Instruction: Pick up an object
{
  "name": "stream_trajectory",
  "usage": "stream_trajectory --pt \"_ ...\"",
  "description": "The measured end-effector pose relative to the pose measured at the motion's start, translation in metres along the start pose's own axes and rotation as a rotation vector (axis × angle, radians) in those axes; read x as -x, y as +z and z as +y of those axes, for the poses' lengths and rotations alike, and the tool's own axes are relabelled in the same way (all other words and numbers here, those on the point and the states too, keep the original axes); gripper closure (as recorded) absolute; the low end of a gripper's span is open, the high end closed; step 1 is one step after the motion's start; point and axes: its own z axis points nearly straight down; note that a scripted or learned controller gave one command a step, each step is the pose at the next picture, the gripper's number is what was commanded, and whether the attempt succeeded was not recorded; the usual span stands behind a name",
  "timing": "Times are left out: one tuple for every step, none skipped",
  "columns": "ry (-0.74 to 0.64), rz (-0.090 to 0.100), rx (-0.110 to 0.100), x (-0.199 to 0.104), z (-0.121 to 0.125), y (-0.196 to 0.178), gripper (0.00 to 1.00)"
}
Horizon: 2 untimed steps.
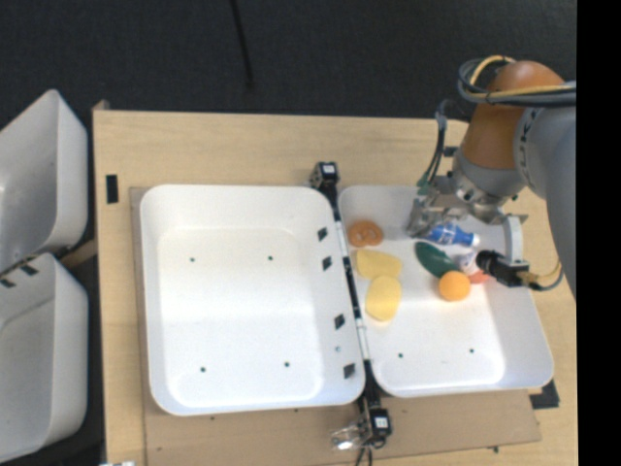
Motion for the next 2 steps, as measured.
stream_trajectory --pt "-0.001 0.001 -0.009 0.004 -0.065 0.032 1.00" --pt "-0.012 0.001 0.007 -0.064 0.034 0.026 1.00"
